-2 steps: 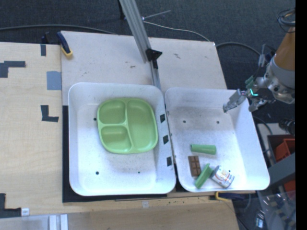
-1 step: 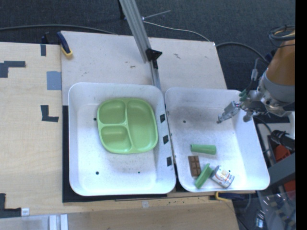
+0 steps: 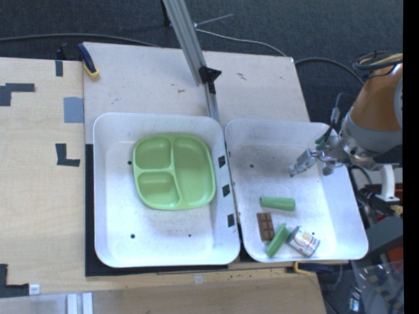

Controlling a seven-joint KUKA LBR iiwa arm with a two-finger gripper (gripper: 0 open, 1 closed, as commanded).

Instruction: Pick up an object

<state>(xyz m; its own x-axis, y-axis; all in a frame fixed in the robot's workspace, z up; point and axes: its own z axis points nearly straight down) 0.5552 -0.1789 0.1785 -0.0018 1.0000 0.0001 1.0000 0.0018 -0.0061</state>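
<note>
The right bin [image 3: 262, 136] holds a green cylinder [image 3: 277, 204] lying flat, a brown chocolate-like bar [image 3: 265, 226], a green stick [image 3: 277, 240] leaning at a slant, and a small silver can [image 3: 304, 242] near the front. My gripper [image 3: 306, 163] hangs over the right part of that bin, above and to the right of the green cylinder, apart from every object. Nothing sits between its fingers.
The left bin [image 3: 111, 175] carries a green divided plate [image 3: 174, 171]. A metal pole [image 3: 186, 34] slants down to the seam between the bins. Cables run along the right side. A blue and yellow clamp [image 3: 88, 60] lies at the bench's back left.
</note>
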